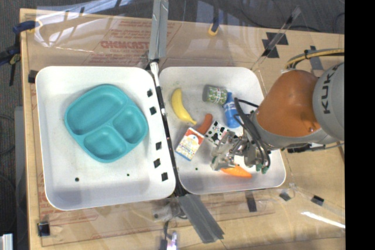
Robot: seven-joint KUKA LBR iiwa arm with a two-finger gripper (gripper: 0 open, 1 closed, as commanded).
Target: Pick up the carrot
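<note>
**Reaching for the carrot in a crowded bin**

Spanning the frame, a wooden table (88,32) carries two shallow white bins side by side, set close so that an arm coming in from the right edge can work either one. The left bin (53,173) holds a teal divided plate (105,122) lying flat near its centre, well apart from the action. The right bin (187,181) is the busy one: the grey arm, with its orange band (287,108), bends low over the bin's lower right corner, a posture that reads as a descent on the target. Its end effector (237,155) hangs just above the orange carrot (237,172), which lies on its side near the bin's lower wall; whether the fingers are spread or closed cannot be told from this angle, and nothing shows the carrot between them. Scattered toward the upper left of that bin are a yellow banana (181,106), a small carton (188,144), a reddish sausage-shaped piece (204,123), a green jar (215,93) and a blue bottle (231,111), loose clutter that leaves the carrot little open room on its upper side.
</note>
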